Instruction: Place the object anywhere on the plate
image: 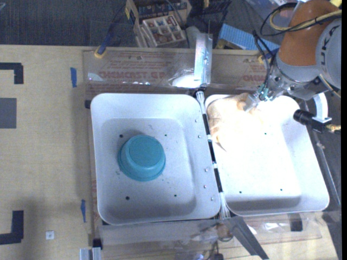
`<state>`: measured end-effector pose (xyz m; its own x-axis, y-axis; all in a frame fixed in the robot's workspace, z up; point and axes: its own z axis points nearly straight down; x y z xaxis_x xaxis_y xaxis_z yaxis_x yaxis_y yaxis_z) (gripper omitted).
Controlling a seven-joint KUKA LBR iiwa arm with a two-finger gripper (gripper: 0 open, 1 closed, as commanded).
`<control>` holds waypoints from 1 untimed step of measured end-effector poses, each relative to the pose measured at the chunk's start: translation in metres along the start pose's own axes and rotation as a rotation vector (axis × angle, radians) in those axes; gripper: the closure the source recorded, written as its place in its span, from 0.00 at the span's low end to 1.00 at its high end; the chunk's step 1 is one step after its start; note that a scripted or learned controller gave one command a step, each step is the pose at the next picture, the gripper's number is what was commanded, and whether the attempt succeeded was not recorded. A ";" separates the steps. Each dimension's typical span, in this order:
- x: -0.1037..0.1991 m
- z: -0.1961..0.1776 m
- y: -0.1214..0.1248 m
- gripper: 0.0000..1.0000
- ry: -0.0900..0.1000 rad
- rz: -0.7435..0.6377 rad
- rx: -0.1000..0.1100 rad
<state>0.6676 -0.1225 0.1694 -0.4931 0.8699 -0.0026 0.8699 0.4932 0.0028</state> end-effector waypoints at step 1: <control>-0.003 -0.049 0.000 1.00 0.001 0.004 0.001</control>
